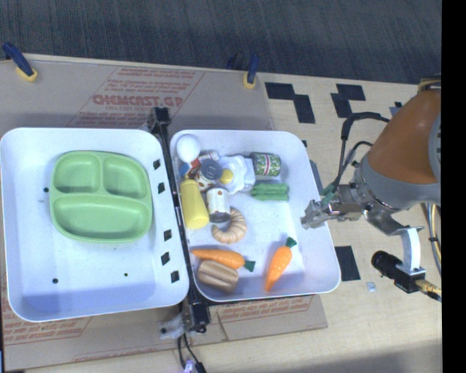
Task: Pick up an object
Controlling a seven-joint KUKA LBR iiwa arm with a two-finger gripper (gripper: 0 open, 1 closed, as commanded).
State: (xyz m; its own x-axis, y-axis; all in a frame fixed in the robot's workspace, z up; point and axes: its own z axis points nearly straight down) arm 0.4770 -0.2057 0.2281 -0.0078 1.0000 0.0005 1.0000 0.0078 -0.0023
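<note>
The right bin (314,243) holds a heap of toy food. A small carrot (278,262) lies near its front right corner, and a longer carrot (218,258) rests above a brown bread roll (217,277). A tan ring-shaped pastry (229,226) sits in the middle, beside a yellow bottle (193,203). At the back are a green can (266,164), a green pod (270,192) and a white ball (188,147). My gripper (317,214) hovers over the bin's right rim, to the right of the pod and above the small carrot, with nothing seen in it.
The left bin (23,278) carries a green divided plate (101,195). Both bins rest on a cardboard sheet (140,92) clipped at the back. The arm's grey and orange body (404,154) stands right of the right bin.
</note>
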